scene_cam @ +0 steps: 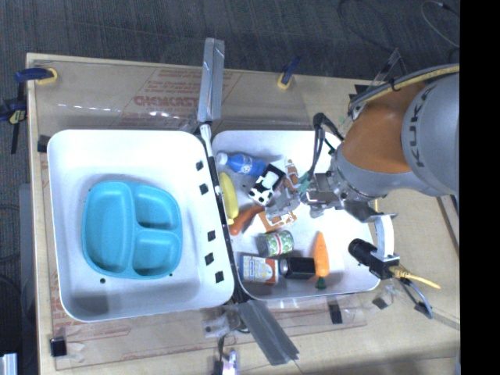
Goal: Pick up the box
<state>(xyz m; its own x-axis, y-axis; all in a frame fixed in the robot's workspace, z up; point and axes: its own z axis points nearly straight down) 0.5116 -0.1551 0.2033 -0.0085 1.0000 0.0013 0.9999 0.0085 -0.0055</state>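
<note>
— So where is the box (257, 268)?
— Lying flat in the right bin (344, 233), near the bin's front edge and close to the divider between the two bins. A green can (276, 244) sits just behind it, and a dark bottle (298, 268) touches its right end.
— And the claw (291, 196)?
— Low over the middle of that bin, among a black-and-white toy (268, 183) and an orange-and-white packet (273, 220). Whether it is spread or pressed together, I cannot tell; clutter hides it.
— Anything else there?
— A banana (229, 195) along the divider, a blue bottle (244, 163) toward the back edge, a carrot (320, 255) right of the dark bottle. The left bin (70, 170) carries a blue divided tray (133, 229).
</note>
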